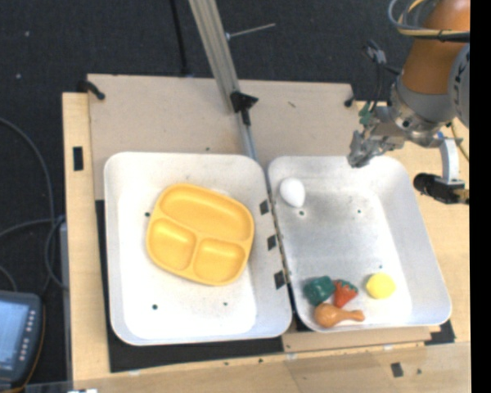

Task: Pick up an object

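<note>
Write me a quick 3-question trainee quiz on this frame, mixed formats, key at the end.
1. True or false: the yellow divided plate lies in the left bin.
2. Which item lies alone near the right bin's far left corner? A) white egg B) yellow ball C) orange drumstick toy
3. Fill in: the gripper hangs over the right bin's ____ rim (near/far).

Key: 1 true; 2 A; 3 far.

Dark carpeted floor (82,23), tan wooden bench (164,113), black cables (16,187)
</note>
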Controlling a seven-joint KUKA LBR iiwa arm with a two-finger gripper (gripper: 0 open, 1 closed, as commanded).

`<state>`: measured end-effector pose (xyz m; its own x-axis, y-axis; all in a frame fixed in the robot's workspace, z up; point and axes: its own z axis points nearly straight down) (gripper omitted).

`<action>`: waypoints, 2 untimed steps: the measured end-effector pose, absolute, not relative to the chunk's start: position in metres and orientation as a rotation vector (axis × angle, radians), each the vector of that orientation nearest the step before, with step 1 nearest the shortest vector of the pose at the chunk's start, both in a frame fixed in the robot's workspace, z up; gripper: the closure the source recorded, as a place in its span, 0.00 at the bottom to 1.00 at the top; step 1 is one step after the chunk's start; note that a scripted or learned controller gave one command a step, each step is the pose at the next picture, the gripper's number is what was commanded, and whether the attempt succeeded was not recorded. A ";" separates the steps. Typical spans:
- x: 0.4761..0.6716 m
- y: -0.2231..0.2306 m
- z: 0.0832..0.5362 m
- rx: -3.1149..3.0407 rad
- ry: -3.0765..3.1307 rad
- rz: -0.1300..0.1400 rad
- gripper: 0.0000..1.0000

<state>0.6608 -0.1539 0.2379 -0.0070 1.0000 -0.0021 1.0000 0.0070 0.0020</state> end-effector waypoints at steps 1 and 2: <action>0.669 -0.099 0.235 2.214 2.228 0.001 1.00; 0.667 -0.042 0.247 2.213 2.229 0.003 1.00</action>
